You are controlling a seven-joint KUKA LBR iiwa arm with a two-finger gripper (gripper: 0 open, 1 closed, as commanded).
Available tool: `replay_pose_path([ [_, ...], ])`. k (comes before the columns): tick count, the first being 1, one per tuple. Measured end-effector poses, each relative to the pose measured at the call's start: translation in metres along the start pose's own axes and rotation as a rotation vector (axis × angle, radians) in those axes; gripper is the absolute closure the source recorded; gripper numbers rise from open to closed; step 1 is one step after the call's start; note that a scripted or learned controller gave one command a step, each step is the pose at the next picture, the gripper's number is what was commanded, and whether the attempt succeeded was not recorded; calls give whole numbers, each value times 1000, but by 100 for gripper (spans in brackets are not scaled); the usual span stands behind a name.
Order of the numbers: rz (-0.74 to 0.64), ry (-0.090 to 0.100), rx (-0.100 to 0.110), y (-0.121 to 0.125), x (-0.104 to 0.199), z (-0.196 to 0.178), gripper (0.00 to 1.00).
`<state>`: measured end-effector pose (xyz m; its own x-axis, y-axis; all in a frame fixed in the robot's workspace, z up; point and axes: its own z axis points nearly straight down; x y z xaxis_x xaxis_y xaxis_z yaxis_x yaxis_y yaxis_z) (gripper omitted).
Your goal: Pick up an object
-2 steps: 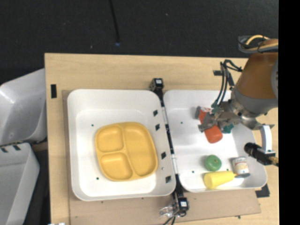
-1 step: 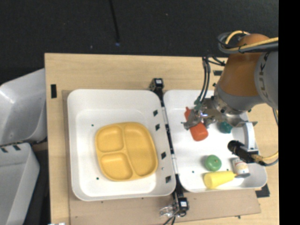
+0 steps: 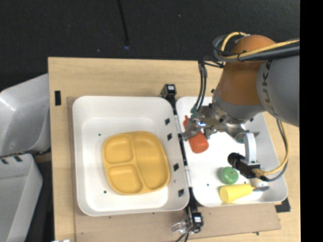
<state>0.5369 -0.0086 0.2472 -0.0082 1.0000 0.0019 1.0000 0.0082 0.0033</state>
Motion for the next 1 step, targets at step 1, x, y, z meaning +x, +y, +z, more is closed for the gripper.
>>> replay_pose_path([
  [1, 2, -1, 3, -8, 56, 11, 100],
])
